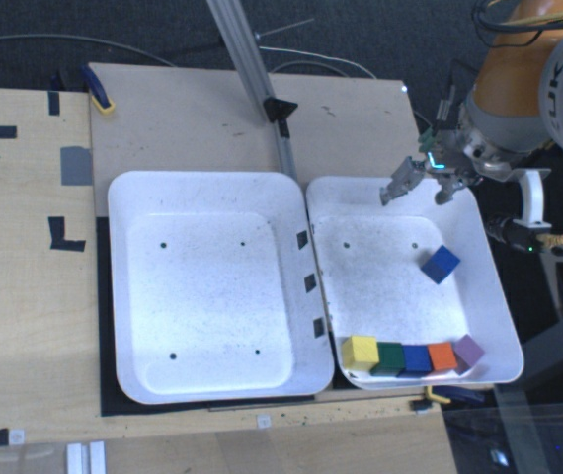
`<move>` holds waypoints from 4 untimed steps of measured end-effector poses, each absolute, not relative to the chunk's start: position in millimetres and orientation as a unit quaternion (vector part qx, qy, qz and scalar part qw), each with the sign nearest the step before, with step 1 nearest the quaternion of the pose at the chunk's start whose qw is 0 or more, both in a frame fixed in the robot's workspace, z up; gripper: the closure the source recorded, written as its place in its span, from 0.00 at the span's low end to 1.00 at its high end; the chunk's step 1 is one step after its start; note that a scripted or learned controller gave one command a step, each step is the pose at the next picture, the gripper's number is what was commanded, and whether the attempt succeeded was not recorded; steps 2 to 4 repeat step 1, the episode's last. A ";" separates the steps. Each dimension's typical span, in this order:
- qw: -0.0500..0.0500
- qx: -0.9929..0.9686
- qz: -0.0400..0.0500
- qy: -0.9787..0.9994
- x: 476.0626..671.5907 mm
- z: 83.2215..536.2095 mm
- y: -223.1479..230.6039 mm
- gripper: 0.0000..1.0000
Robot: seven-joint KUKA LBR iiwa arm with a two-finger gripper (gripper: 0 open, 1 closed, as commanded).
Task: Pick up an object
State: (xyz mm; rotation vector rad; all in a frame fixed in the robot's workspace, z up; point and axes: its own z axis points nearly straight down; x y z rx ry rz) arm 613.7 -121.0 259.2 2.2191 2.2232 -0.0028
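Note:
My gripper [422, 190] hangs over the far edge of the right bin [400, 220], its two grey fingers spread apart and nothing between them. A blue cube [441, 264] lies alone in the right bin, a little nearer and to the right of the gripper. Along the bin's near wall sits a row of cubes: yellow [361, 352], green [389, 357], blue [416, 359], orange [442, 356] and purple [468, 350].
The left bin [202, 284] lies beside the right one. A slanted metal pole [247, 57] rises behind the bins, ending at a black clamp. Cables run across the dark floor at the back.

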 end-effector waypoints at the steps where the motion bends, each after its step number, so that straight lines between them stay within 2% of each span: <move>1: 0.000 0.710 -0.003 0.705 589.7 246.4 -202.1 0.00; 4: 0.000 0.710 -0.003 0.705 589.7 246.4 -202.1 0.00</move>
